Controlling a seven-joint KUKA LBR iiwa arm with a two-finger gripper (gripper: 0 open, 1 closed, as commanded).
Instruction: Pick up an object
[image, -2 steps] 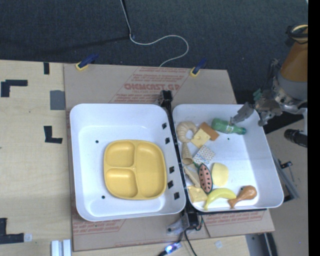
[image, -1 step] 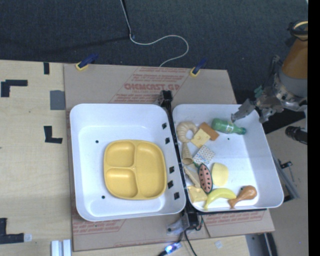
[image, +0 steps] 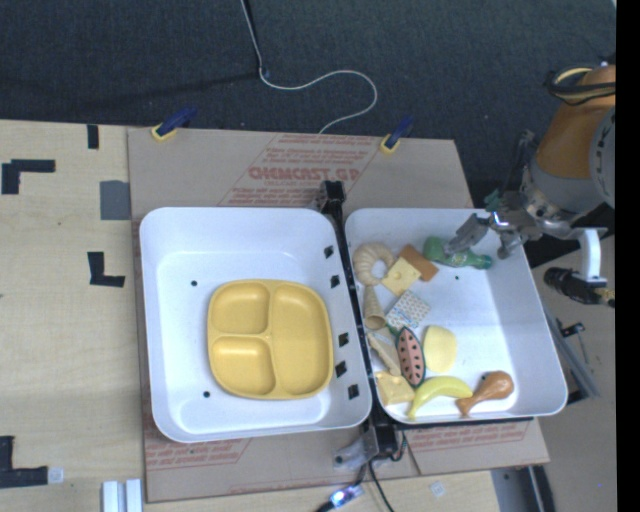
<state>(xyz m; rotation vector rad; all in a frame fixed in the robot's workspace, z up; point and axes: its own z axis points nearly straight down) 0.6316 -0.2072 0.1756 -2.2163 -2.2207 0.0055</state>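
gripper (image: 478, 235): over right bin (image: 520, 330) at 1 o'clock, fingers' state unclear | target: green toy (image: 455, 252) just beneath, near far wall | risk: fingers catch bin rim or nudge cheese wedge (image: 404, 273) at 9 o'clock, toy slips

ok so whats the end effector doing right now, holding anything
End effector: over the right bin's far edge, by a green toy; open or closed cannot be told.

Counter (image: 60, 330) with cardboard sheet and two bins

A cardboard sheet (image: 300, 170) lies on the counter; on it sit the right bin (image: 520, 330), under the jaws, and the left bin (image: 170, 240) beyond, touching side by side.
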